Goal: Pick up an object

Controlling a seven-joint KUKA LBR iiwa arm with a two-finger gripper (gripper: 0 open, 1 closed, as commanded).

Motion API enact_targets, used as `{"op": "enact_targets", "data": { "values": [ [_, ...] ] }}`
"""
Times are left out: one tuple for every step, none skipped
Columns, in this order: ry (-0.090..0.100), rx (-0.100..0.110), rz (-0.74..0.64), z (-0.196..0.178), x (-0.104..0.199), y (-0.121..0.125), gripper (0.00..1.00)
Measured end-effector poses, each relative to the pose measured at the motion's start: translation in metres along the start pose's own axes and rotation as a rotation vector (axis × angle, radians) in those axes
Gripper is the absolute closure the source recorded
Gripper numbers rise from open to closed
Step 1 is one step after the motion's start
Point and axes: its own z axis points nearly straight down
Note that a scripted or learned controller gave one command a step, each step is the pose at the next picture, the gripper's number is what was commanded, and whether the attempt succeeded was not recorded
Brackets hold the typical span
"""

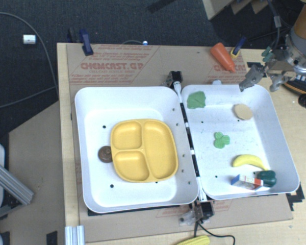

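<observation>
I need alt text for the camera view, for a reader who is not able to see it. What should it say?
The gripper hangs above the far edge of the right bin, holding nothing. That bin contains a banana, two green pieces, a tan disc and a small tube. The left bin holds a yellow divided plate beside a brown disc.

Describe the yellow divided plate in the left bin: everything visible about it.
The yellow plate looks like smooth moulded plastic, a rounded square with raised ridges splitting it into three compartments, two toward the far side and one wide one nearer the camera. It lies flat and right side up on the floor of the left bin, roughly central and turned slightly askew. Nothing lies in its compartments. A small brown round object sits against its left edge, seemingly touching it.
</observation>
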Motion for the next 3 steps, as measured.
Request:
{"op": "enact_targets", "data": {
  "values": [
    [0.001,0.001,0.001,0.138,0.02,-0.06,0.0],
    [0.0,-0.003,0.0,0.198,0.053,-0.065,0.0],
    [-0.002,-0.008,0.001,0.187,0.052,-0.064,1.0]
  ]
}}
